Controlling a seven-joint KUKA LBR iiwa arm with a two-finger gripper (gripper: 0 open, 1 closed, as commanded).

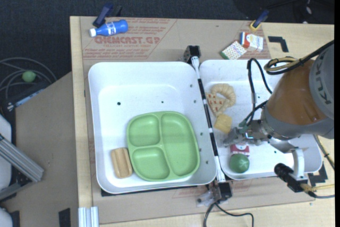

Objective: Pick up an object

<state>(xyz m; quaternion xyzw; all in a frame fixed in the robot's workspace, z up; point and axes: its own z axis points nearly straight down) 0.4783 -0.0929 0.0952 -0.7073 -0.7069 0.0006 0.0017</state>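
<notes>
A grey robot arm with an orange band reaches into the right bin [313, 159]. Its gripper [240, 141] hangs just above a green ball [239, 162] near the bin's front edge; whether the claw is apart or together cannot be told. Behind the gripper lie a yellow block [223, 123], a waffle piece [216, 101] and a croissant [226, 92].

Pale green divided tray [162, 145]; white bins [106, 82]; tan bread [121, 162]; dark green ball [239, 163]; blue bottle [109, 28]
</notes>
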